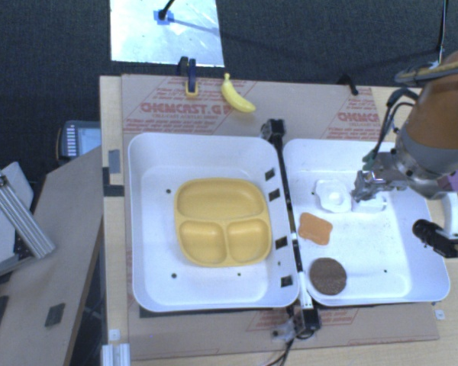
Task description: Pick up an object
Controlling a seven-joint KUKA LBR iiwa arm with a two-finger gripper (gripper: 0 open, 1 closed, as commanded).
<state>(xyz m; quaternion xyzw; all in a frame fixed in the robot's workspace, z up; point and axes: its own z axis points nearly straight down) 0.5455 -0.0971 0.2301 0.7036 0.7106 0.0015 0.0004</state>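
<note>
Board (pixel 185 110) lettering — seemingly "CHEMCAST", repeated, beside banana (pixel 237 97)

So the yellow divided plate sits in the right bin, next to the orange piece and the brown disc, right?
Not quite. The camera view shows the yellow divided plate alone in the left bin. The orange piece and the brown disc do lie in the right bin.
</note>
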